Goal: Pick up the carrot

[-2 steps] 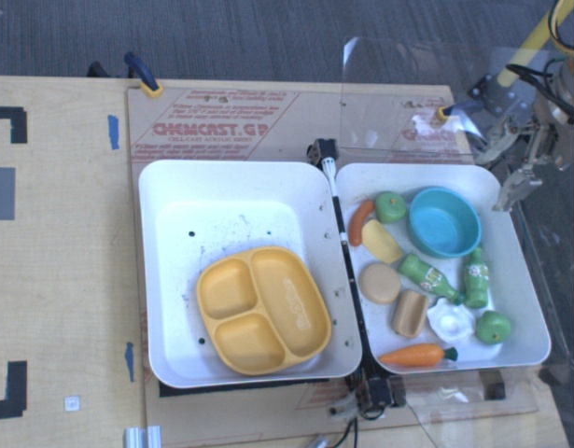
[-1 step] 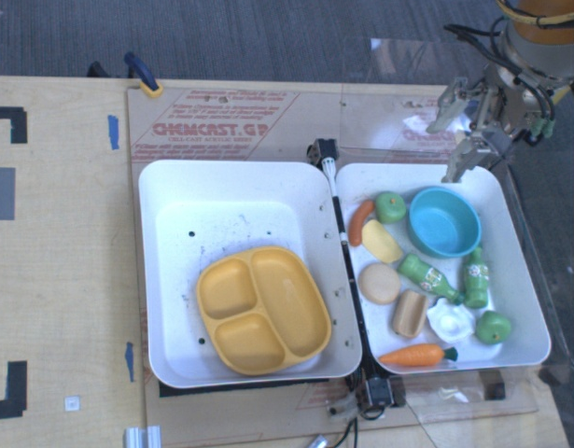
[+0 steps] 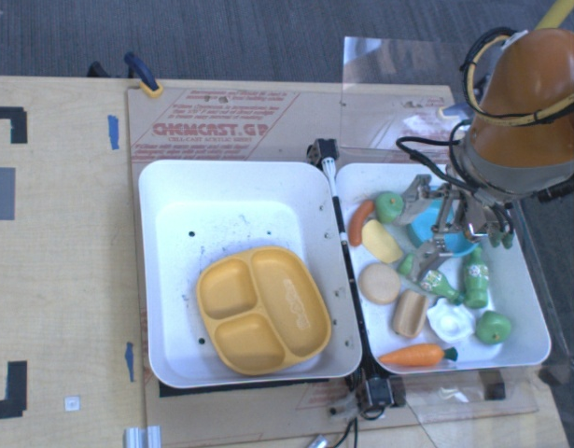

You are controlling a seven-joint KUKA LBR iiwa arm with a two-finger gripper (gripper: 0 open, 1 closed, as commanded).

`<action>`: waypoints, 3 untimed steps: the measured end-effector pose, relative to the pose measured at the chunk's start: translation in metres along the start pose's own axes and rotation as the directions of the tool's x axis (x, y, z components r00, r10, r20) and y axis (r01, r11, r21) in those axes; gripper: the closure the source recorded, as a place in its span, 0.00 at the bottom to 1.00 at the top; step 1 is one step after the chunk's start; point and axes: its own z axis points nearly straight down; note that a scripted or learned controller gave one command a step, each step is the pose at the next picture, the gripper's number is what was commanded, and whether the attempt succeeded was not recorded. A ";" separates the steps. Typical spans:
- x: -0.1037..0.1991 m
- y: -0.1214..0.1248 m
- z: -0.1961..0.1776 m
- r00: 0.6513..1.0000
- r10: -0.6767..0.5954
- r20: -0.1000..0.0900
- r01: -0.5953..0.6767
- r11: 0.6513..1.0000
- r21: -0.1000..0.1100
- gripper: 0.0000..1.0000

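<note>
Carrot lies at the right bin's near edge on a cardboard-covered bench; fingers apart.

The carrot is a small orange toy with a green stub at its right end. It lies flat — long axis roughly horizontal in the view — against the near wall of the right bin. It rests well apart from the gripper, below it in the view and slightly to its left — untouched.
</note>
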 end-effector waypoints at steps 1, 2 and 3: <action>0.019 0.122 0.057 1.000 0.012 -0.002 -0.012 1.000 -0.002 0.00; -0.009 0.252 0.142 1.000 -0.005 0.009 0.005 1.000 -0.006 0.00; -0.024 0.250 0.124 0.998 0.003 0.062 -0.002 1.000 -0.015 1.00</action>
